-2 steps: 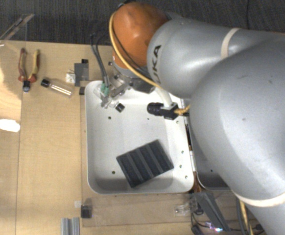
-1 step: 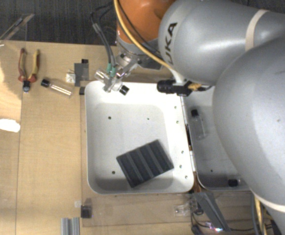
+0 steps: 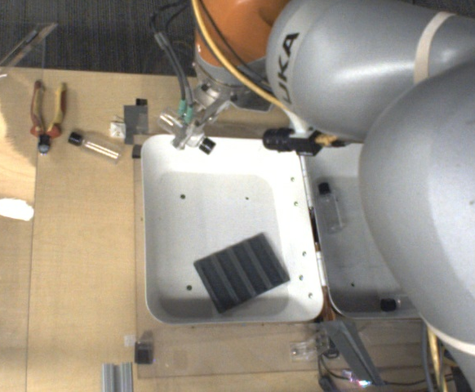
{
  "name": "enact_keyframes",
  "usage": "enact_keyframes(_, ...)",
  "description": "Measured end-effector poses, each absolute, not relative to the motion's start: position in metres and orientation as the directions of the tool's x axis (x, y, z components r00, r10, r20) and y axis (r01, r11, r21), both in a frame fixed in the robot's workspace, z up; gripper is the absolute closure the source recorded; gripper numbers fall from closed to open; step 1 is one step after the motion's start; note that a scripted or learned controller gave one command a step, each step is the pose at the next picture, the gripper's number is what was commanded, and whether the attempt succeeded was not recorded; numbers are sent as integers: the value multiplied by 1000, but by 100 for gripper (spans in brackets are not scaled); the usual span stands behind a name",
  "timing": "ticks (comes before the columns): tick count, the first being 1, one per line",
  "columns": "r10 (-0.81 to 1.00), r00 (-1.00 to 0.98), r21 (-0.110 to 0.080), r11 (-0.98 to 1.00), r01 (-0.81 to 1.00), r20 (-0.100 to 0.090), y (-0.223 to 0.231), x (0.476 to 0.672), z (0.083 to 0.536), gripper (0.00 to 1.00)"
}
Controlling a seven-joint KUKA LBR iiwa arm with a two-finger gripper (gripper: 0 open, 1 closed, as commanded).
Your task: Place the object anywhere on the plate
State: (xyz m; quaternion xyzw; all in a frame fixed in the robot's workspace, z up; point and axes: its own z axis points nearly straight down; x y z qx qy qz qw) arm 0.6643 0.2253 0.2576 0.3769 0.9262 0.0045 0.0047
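A dark grey ribbed plate (image 3: 241,272) lies tilted in the near half of the left white bin (image 3: 164,243). My gripper (image 3: 188,135) hangs over that bin's far left corner, well away from the plate. A small black piece (image 3: 207,146) sits right beside the gripper tip; whether it is held cannot be made out. In the right bin (image 3: 348,296), along its left wall, lies a clear, pale object with a dark cap (image 3: 329,207). A small black thing (image 3: 387,304) rests near that bin's front edge. The arm hides most of the right bin.
On the bench left of the bins lie red-handled pliers (image 3: 47,109), a small clear vial (image 3: 95,145) and a grey-black block (image 3: 137,119). A white patch (image 3: 13,210) marks the bench further left. A small black block (image 3: 144,351) sits below the left bin.
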Motion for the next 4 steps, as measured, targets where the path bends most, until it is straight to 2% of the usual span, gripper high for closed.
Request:
enact_keyframes(1, 697, -717, 17, 717, 697, -7, 226, 665, 269, 100)
enact_keyframes(2, 643, -766, 6, 766, 643, -3, 227, 648, 232, 100)
enact_keyframes(3, 563, -827, 6, 827, 563, -4, 230, 661, 232, 100)
enact_keyframes(4, 562, -827, 11, 827, 561, -7, 232, 662, 244, 100)
